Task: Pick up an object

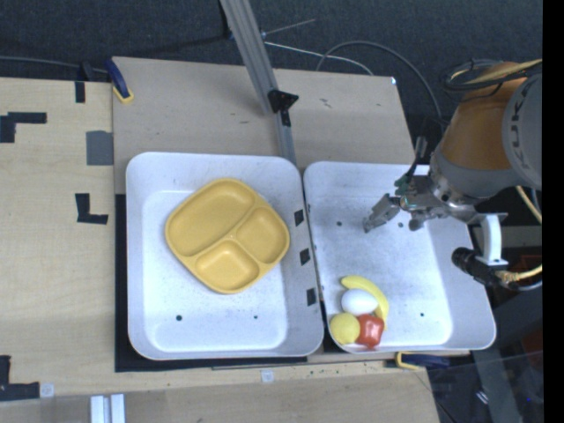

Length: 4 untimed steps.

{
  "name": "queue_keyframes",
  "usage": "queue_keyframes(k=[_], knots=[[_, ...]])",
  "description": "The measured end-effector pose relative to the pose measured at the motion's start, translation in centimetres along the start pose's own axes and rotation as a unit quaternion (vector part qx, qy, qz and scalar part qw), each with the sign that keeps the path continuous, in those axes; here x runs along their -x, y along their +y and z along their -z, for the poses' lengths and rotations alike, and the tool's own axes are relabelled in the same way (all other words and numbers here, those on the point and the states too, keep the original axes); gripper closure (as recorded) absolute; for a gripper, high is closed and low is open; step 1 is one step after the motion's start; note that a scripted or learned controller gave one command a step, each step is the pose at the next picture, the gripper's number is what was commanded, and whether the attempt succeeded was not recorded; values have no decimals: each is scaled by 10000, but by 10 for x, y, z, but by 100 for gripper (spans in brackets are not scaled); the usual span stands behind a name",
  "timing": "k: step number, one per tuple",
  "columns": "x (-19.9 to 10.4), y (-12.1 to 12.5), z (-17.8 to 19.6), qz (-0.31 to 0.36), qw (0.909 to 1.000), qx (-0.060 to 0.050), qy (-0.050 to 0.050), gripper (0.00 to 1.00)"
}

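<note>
With its jaws open and empty, the grey two-finger gripper (394, 215) hangs over the right bin (401, 188), far from the smooth white egg-shaped toy (357, 301) at the near wall, likely light, slippery, best pinched across its middle.

The two bins, the left bin (141, 263) and the right bin (458, 315), look like white plastic, matt and finely speckled with dark dots. The yellow tray (227, 234) seems smooth plastic with a soft shine. The bench (53, 263) has a pale wood-like surface, matt. The slanted bar (247, 33) looks like grey brushed metal. The white egg (357, 301) is smooth and a little glossy. The gripper (397, 218) looks like dull grey metal
</note>
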<state>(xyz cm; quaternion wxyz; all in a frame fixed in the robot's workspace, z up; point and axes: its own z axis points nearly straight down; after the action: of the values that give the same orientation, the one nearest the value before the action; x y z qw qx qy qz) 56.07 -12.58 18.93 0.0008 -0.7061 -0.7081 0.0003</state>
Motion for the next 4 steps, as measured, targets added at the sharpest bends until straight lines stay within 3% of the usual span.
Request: queue_keyframes(k=[1, 3, 4], knots=[[0, 0, 0, -2, 10000, 0, 0, 0], [-2, 8, -101, -7, 10000, 5, -12, 0], [-3, 8, -90, -1, 10000, 2, -4, 100]])
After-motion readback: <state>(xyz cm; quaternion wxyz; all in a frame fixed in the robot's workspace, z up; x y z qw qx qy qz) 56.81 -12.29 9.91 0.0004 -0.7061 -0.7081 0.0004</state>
